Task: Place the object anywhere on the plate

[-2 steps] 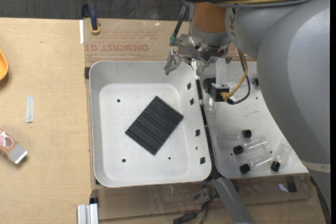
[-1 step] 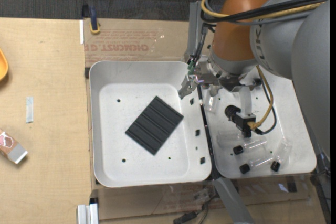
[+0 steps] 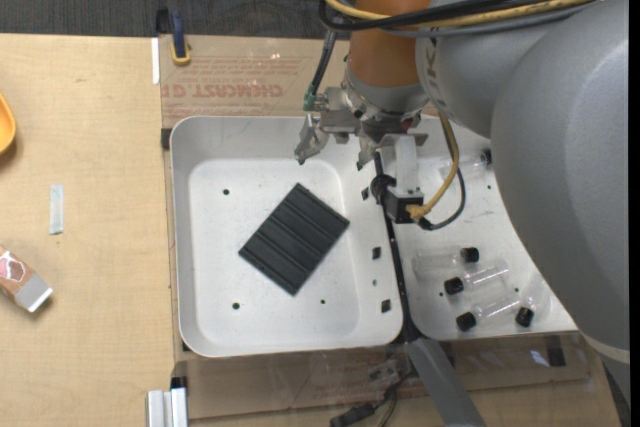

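Right, gripper [image 3: 335, 147] above left bin [image 3: 195, 245], w/ black plate [image 3: 294, 238].

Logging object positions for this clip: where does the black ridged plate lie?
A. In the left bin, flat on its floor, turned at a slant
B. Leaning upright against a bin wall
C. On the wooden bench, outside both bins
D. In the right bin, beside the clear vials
A: the black ridged plate lies flat on the floor of the left bin, its edges at a slant to the bin's walls.
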